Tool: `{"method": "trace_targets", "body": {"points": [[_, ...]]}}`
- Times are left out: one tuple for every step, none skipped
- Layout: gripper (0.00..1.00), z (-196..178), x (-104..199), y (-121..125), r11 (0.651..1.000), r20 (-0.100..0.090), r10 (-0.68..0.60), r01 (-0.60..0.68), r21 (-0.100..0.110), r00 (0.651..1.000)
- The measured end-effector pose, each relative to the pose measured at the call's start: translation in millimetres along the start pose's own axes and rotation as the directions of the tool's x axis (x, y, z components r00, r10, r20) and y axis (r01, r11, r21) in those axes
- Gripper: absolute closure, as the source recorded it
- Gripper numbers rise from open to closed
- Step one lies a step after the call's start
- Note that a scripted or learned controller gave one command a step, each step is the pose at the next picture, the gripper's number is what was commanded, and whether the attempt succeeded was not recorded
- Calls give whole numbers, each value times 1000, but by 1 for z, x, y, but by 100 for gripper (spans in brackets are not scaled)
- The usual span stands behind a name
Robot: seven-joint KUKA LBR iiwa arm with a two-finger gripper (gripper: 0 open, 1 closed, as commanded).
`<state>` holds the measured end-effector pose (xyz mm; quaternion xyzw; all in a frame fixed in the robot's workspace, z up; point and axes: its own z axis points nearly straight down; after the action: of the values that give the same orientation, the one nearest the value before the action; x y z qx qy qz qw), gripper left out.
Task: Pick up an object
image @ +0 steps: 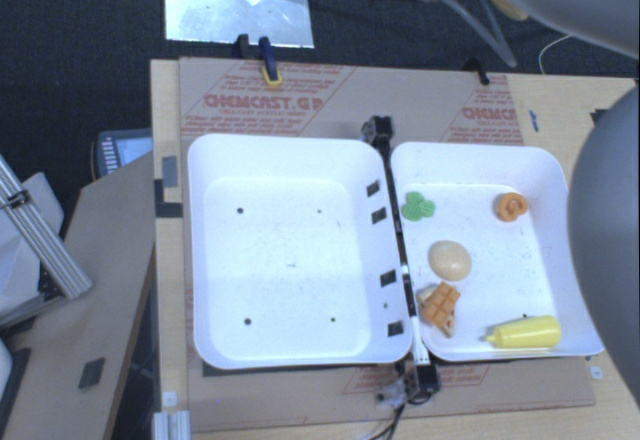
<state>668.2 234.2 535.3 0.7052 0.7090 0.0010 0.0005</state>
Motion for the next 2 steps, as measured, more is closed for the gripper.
{"method": "trace_targets", "body": {"points": [[0, 0, 0, 0, 1000, 0, 0, 0, 0, 1000], [0, 0, 0, 0, 1000, 0, 0, 0, 0, 1000]]}}
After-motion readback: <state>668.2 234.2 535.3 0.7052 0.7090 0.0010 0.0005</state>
